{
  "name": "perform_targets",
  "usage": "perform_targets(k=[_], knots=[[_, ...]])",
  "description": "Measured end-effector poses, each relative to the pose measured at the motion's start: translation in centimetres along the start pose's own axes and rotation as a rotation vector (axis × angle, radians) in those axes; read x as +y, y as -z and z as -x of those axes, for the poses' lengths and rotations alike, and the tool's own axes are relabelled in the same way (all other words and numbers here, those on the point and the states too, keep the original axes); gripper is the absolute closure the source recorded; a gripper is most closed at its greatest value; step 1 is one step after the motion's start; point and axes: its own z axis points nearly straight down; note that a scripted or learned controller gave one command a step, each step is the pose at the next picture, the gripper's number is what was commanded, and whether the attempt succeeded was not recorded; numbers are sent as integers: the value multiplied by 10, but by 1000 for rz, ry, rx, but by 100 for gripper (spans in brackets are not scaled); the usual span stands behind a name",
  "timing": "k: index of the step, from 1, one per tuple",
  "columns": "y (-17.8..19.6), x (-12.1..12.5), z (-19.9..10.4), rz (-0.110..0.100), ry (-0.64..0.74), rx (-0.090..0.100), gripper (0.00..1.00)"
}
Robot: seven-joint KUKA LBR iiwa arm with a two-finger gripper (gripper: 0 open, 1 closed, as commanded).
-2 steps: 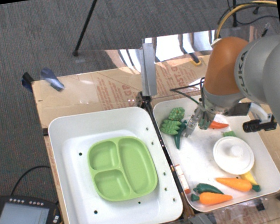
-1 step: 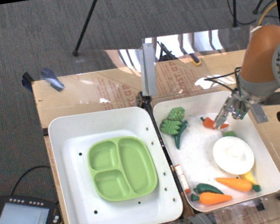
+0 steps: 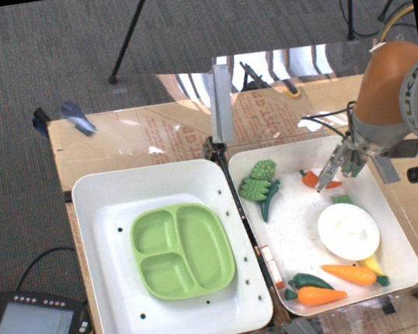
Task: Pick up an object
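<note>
Hovering at the right bin's far right, the gripper has its fingers spread astride a small orange-red toy vegetable; a centred, vertical descent before closing should secure it.

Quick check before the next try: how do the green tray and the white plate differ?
The green tray lies in the left bin; the white plate lies in the right bin. The tray is a rounded rectangle split into three compartments; the plate is round and undivided. The tray looks clearly larger. Toy vegetables crowd around the plate; nothing lies beside the tray. Both lie flat, and neither holds anything.
</note>
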Motion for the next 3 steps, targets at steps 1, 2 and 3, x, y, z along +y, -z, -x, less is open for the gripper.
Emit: perform_targets(k=[1, 2, 3], knots=[[-9, 1, -8, -8, -192, 11, 0], [0, 3, -9, -9, -184, 12, 100], [15, 11, -11, -8, -456, 8, 100]])
